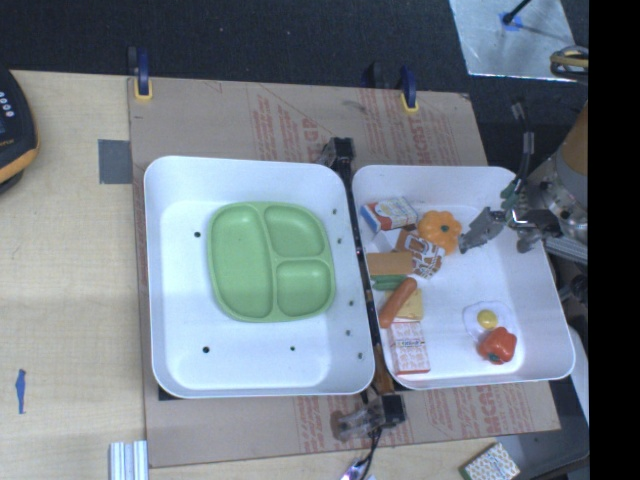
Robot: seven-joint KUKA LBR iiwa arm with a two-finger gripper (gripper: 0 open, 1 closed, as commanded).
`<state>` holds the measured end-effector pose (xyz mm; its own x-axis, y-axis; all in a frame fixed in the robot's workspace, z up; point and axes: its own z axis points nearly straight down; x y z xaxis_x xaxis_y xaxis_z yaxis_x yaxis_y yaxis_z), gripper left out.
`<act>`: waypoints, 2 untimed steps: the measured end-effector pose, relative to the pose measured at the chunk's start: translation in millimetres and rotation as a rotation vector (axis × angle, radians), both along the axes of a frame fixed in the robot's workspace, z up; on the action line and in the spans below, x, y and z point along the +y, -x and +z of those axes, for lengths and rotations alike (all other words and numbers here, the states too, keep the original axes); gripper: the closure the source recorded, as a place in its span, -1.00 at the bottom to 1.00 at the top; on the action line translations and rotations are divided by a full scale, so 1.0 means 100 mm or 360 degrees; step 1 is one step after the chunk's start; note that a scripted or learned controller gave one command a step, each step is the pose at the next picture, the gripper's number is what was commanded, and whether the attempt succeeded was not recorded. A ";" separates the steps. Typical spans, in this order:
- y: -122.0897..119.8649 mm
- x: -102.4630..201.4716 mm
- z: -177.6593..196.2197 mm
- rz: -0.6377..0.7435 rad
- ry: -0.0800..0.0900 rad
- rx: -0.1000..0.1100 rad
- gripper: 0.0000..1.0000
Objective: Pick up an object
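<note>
The right white bin (535, 268) holds several toy foods. An orange pepper (440, 230) lies near its middle top, with a white and red packet (392, 213) to its left. A brown carton (426, 256) and a tan bread piece (388, 264) lie just below. Further down are a red-orange sausage (398, 300) and a red and white packet (408, 349). A small yellow piece (487, 319) and a red tomato (498, 345) sit at the lower right. My gripper (487, 227) hangs over the bin's upper right, just right of the pepper, with nothing seen in it.
The left white bin (170, 268) bears a green divided plate (270, 260). Both bins rest on a cardboard sheet (250, 118) held by blue clamps (408, 86). A black and yellow device (12, 128) lies at the bench's far left edge.
</note>
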<state>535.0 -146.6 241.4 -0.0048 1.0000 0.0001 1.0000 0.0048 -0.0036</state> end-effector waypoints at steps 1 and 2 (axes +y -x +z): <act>-0.54 -0.22 -0.97 0.0003 0.0002 0.0009 -1.00; -0.93 0.10 -1.49 0.0007 -0.0001 0.0007 -1.00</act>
